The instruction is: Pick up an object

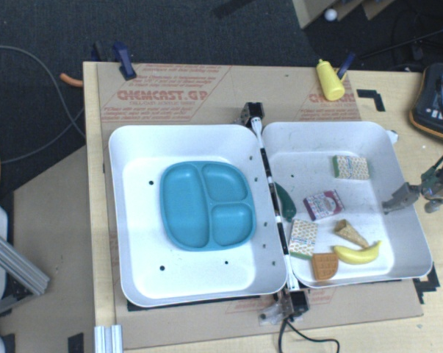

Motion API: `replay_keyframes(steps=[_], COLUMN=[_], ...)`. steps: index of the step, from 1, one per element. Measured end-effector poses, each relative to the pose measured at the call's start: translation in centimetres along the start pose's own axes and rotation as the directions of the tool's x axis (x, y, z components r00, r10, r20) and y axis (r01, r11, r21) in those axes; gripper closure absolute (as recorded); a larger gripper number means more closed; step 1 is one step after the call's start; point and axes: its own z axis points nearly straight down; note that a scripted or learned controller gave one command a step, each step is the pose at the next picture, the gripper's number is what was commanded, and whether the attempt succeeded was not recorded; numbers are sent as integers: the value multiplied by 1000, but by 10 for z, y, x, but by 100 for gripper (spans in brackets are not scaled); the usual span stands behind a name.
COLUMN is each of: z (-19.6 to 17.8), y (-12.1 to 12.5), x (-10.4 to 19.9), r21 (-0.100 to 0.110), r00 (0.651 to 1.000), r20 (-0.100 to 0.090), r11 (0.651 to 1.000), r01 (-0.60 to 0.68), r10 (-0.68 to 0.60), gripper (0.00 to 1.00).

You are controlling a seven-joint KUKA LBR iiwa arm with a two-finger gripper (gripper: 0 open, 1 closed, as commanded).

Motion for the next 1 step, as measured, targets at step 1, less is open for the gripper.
replay_keyframes(steps=[1], z=[104], y=[87], x=[64], r21=[2], r00=[1000], r20=[-3], r11=[1000], r01=[2], r10=[-2], gripper=[0])
